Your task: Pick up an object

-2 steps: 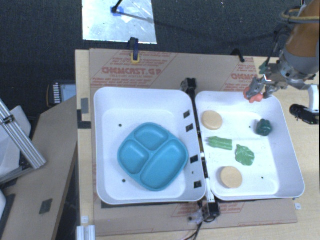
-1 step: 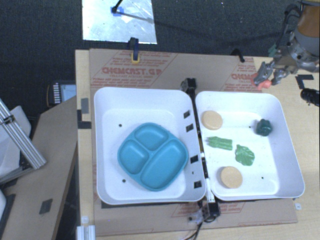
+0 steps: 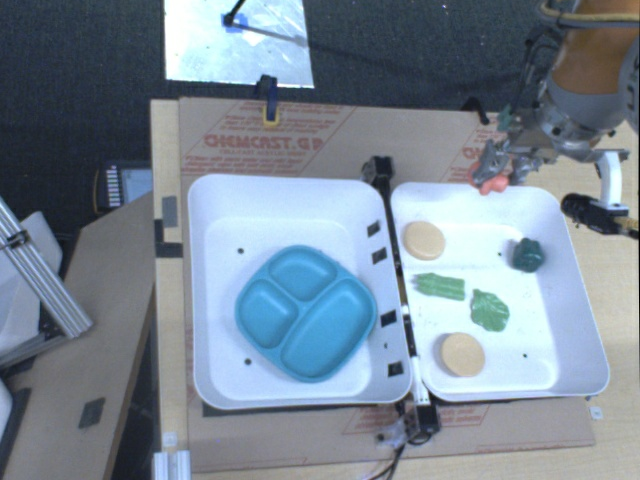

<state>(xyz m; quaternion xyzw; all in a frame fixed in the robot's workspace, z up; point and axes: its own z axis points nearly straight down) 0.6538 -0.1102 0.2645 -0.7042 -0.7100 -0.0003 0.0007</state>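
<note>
My arm: grey, with the orange band [image 3: 590,8] at the top right corner, reaching in from the right over the far edge of the right bin.
My gripper [image 3: 497,173]: hanging just above the far rim of the right bin, near its back left part; the tips look reddish-orange.
My fingers: close together, though I cannot tell from here whether they are shut or whether anything is between them.
Right bin [image 3: 575,288]: shallow, white, carrying five small things.
Tan disc, far [image 3: 424,240]: round, lying flat near the bin's back left.
Tan disc, near [image 3: 463,354]: round, flat, toward the front of the bin.
Green bean pod [image 3: 440,286]: long axis running roughly left to right, tilted slightly down to the right; it lies between the two discs.
Green leafy piece [image 3: 490,310]: just right of the pod, near it but apart.
Dark green lump [image 3: 528,255]: by the right wall, well apart from my gripper.
Left bin [image 3: 215,268]: white, holding a blue divided plate [image 3: 305,313] with three compartments, turned at a slant.
Bench [image 3: 620,298]: light wood; a cardboard sheet [image 3: 300,133] lies under the bins.
Writing: "CHEMCAST" in red on the cardboard behind the left bin; the letters after it are too blurred to read.
Foil-like sheet [image 3: 235,28]: beyond the bench, top centre.
</note>
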